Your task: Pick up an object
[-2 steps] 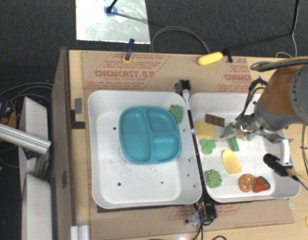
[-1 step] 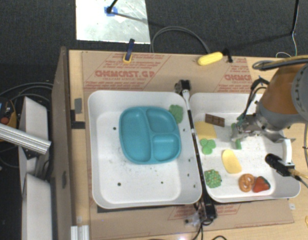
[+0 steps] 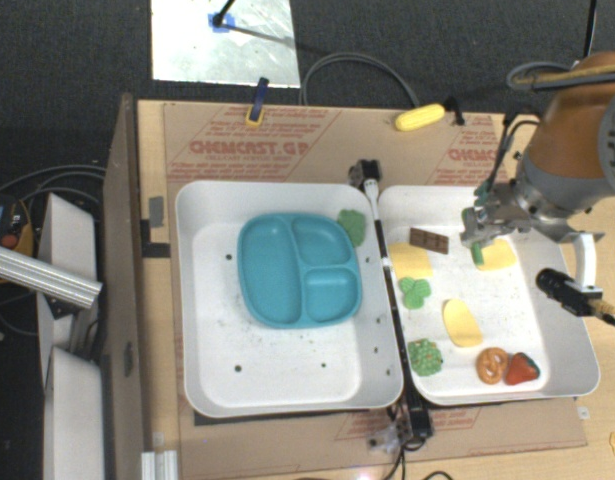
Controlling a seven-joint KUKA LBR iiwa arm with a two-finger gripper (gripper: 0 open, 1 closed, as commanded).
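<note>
**A:** status on the gripper?

**B:** My gripper is low over the right bin, upper area. There's a small green piece right at my fingertips and a pale yellow slab touching it on the right. Can't tell if the fingers are apart or closed, or whether the green piece is actually between them; the wrist body hides that.

**A:** what else is in that bin?

**B:** Smooth plastic toy food, mostly. Flat brown rectangle, chocolate-like, near the top. Yellow wedge by the left wall, with a knobbly green cluster just below it. Rounded yellow oval mid-bin. Bumpy green broccoli-like piece at the bottom left. Orange pretzel-shaped ring touching a glossy red strawberry at the bottom right.

**A:** left bin?

**B:** Left bin holds a teal divided plate, three compartments, rounded corners, matte. Leafy green piece at its upper right corner, against the bin wall.

**A:** bench?

**B:** Printed cardboard sheet under both bins. Yellow banana-shaped item lying on it behind the right bin.
</note>
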